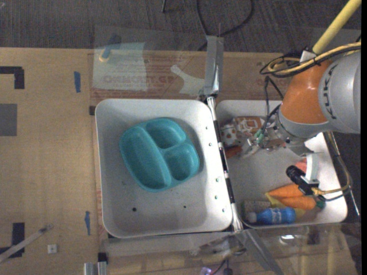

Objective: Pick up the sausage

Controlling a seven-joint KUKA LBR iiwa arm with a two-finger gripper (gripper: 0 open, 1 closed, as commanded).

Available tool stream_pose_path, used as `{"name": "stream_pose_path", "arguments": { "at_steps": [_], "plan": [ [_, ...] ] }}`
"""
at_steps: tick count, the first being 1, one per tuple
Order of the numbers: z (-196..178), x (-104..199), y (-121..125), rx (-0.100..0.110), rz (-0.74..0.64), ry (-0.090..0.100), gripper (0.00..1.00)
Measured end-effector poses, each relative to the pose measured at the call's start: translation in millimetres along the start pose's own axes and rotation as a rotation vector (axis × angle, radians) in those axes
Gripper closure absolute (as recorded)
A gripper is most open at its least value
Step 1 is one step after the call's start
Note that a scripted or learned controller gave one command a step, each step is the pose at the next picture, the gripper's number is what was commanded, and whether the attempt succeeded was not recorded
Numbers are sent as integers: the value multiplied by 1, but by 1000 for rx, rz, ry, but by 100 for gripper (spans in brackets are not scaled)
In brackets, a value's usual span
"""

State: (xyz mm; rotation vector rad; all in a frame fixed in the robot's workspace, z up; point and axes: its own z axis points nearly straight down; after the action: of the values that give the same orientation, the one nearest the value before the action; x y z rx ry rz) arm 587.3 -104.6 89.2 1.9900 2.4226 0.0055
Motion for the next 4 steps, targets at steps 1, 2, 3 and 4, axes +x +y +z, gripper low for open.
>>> {"name": "stream_pose_path", "arguments": {
  "at_steps": [1,2,3,4],
  "plan": [
    [-12,-4,1,-7,8,0,100],
    [-12,-4,1,-7,8,-1,0],
    [1,-5,21,1,-134,-1,0],
    [-12,-6,23,-8,-130,-3,100]
  ]
}}
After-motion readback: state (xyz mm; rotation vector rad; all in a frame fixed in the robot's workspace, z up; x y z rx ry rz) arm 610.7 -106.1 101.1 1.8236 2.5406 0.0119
